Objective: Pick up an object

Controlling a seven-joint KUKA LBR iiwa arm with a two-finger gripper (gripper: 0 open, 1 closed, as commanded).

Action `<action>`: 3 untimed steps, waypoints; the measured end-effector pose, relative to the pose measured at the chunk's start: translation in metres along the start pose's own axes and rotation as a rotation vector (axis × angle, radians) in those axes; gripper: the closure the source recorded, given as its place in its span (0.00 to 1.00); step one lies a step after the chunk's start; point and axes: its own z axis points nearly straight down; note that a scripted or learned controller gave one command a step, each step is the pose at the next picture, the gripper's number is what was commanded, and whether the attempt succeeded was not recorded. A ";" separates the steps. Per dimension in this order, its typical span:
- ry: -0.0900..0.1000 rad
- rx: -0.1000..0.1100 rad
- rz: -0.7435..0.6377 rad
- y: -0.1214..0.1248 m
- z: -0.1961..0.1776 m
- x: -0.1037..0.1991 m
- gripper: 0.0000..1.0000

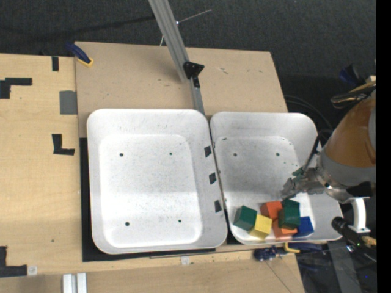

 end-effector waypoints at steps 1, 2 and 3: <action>-0.004 -0.009 0.000 0.006 -0.062 0.000 1.00; -0.003 -0.006 0.000 0.007 -0.093 0.001 1.00; 0.000 -0.004 -0.004 0.034 -0.101 0.054 1.00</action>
